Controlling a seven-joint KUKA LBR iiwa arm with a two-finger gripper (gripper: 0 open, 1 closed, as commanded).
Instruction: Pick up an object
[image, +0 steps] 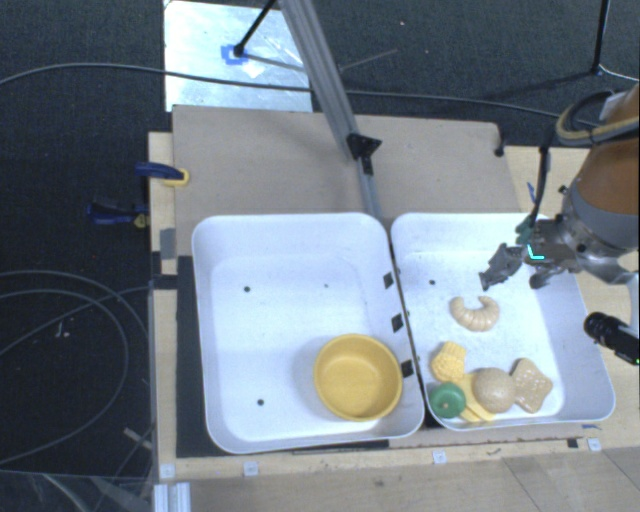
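The gripper (503, 268) hangs above the right bin (575, 330), just over the curved beige croissant toy (476, 313), probably lining up for a grasp; nothing sits between it and the toy. Toward the bin's lower corner lie a ridged yellow corn piece (448, 360), a green round toy (447, 401), a smooth tan bun (492, 388) and a waffle-like cracker (531, 384). The glossy yellow bowl (357, 376) rests in the left bin (230, 300).

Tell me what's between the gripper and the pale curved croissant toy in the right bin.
Nothing: in the camera view, bare white bin floor separates the gripper from the pale curved croissant toy just below it.
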